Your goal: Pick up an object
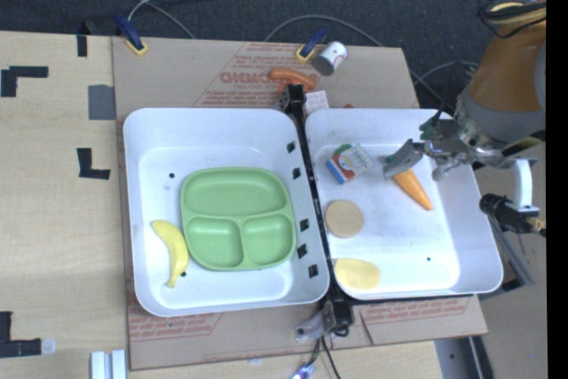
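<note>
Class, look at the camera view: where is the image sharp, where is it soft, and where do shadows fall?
Camera view: even, soft lighting; the green tray and banana look fairly sharp; the gripper looks slightly blurred; faint shadows lie under the carrot and along the bin walls.

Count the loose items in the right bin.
4: a small packet near the far-left part, an orange carrot by the pincer, a tan round disc mid-left, a yellow piece at the near edge.

Grey KUKA arm with orange band enters from the right edge, wrist angled down and leftward. Two-finger grey metal gripper at its tip, pointing left, low. Jaws dark and foreshortened; gap between them not readable from this slant.
</note>
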Robot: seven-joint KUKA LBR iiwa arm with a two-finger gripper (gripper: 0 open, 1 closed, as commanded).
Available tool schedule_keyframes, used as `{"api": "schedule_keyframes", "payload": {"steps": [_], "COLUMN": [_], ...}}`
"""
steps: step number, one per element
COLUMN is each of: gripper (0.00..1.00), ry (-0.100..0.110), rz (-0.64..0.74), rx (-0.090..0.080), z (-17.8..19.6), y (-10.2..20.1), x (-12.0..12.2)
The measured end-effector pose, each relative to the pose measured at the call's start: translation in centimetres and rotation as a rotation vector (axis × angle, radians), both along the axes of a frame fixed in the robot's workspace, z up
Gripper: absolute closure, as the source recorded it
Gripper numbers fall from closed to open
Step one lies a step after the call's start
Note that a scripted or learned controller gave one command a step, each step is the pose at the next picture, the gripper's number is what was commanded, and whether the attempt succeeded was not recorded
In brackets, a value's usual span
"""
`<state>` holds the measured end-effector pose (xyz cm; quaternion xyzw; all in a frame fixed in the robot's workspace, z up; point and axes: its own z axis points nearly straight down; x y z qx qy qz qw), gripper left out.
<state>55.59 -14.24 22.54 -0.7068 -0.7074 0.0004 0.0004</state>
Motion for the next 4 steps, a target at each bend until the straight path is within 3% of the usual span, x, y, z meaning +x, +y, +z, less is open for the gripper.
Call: {"api": "schedule_keyframes", "payload": {"steps": [1, 2, 3, 4], "gripper": [0.00, 0.00, 0.00, 0.00], "ry": [-0.005, -0.002, -0.007, -0.007], "rz": [0.000, -0.001, 0.002, 0.002], "rx": [-0.001, -0.002, -0.002, -0.003], "z": [-13.8, -8.8, -13.8, -13.8], "y": [-2.2, -8.2, -6.2, -7.4], "x": [3.1, 3.7, 10.3, 8.5]}}
